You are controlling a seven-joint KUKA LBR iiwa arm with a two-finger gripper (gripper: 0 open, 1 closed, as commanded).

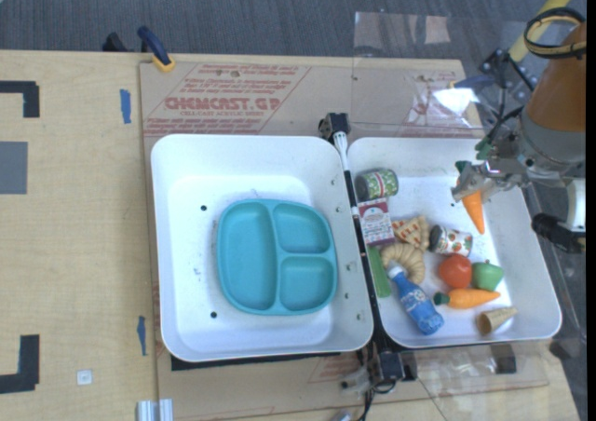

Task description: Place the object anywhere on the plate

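We're over the right-hand bin (535, 251) and the gripper (471, 188) sits above its far right part, with an orange carrot (476, 211) hanging from it, tip pointing down toward the near rim. The fingers (463, 189) look clamped on the carrot's thick upper end; we see the orange body emerge right below them, so we read this as a hold, though the contact itself is small in the picture.

The carrot's long axis runs nearly straight down the view, leaning a touch to the right. It looks lifted clear of the other toys: the green can (377, 183), the red carton (375, 221), the blue bottle (415, 300), the tomato (454, 271) and a second carrot (473, 298) all lie lower and to the left in the bin.

Now the relation that matters: the teal plate (276, 255) sits in the left bin (177, 168), well apart from the fingers, directly to the view's left and a bit nearer the camera. Between them stands the double rim where the two bins meet. So we judge the next move as a carry leftward, high enough to clear that rim, then a lowering over any of the plate's three compartments.
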